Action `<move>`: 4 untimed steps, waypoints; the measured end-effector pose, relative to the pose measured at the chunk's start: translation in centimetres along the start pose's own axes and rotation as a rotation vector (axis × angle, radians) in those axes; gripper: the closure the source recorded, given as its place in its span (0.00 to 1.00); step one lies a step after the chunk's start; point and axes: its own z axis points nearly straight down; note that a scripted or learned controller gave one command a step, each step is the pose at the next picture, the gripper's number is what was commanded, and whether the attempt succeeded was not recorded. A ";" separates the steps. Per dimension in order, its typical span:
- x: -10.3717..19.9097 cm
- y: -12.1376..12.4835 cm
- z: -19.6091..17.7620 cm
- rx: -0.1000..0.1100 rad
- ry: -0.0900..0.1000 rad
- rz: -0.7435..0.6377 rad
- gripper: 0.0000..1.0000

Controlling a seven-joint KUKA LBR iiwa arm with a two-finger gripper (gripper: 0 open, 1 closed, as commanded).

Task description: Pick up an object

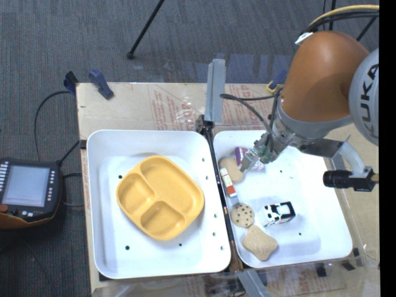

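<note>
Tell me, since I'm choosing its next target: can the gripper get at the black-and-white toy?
Probably yes. The black-and-white toy lies apart from its neighbours in the right bin, uncovered, and the gripper works in that bin.

Left bin (99,166) has a yellow divided plate (159,197) sitting in it at a bit of an angle. The right bin (328,228) has the clutter: a round cookie (242,215), a tan bread-looking piece (259,242), a little black-and-white cow toy (279,213) and a white marker-like stick (227,181) along its left wall. The claw (255,159) is down at that bin's upper left, right by a purple-ish packet (242,153) and a beige lump (231,169).
</note>
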 end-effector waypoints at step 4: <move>-8.6 4.0 10.1 0.007 0.004 0.224 1.00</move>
